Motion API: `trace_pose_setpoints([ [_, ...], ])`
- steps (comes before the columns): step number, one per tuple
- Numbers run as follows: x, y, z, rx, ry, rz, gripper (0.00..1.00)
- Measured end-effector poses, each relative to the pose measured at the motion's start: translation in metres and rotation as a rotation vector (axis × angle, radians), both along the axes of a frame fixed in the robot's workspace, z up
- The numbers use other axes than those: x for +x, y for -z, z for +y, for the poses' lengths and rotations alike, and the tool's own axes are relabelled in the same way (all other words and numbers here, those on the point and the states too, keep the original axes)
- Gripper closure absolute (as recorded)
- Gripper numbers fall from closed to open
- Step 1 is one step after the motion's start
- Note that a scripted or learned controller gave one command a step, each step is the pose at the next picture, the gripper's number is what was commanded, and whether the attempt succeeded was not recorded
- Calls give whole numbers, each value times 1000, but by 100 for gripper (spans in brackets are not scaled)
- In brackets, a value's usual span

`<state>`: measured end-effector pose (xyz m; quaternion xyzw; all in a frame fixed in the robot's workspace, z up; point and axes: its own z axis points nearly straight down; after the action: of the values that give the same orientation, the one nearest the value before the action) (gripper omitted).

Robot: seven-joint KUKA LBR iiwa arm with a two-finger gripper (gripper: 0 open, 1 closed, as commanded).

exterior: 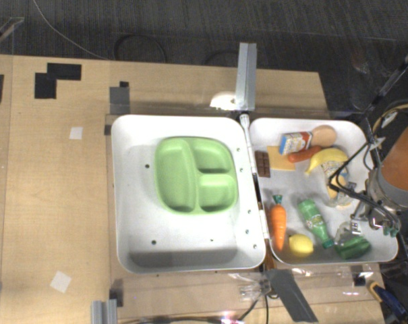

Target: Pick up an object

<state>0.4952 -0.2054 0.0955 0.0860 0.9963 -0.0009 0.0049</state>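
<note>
The right bin [372, 132] holds several items. Along its back lie a small red-and-white can [295, 142], a tan egg-like ball [324, 136], a banana [329, 159], a red sausage-like piece [302, 155] and a yellow wedge [279, 163]. At the front lie a carrot [278, 225], a green bottle [313, 221], a lemon [300, 244] and a dark green vegetable [355, 249]. My gripper [349, 232] hangs low at the bin's front right, just above the dark green vegetable and right of the bottle. Nothing is visibly held.
A brown bar [262, 163] lies at the right bin's left wall. The left bin [129, 201] holds a green divided plate [194, 174]. The arm [399, 171] with its cables covers the right bin's right edge. A metal post [246, 76] stands behind the bins.
</note>
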Motion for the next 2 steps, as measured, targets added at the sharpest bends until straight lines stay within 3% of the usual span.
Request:
trace_pose_setpoints([
  [1,-4,5,20,-2,201,-8,0],
  [2,-2,4,102,4,168,-13,0],
])
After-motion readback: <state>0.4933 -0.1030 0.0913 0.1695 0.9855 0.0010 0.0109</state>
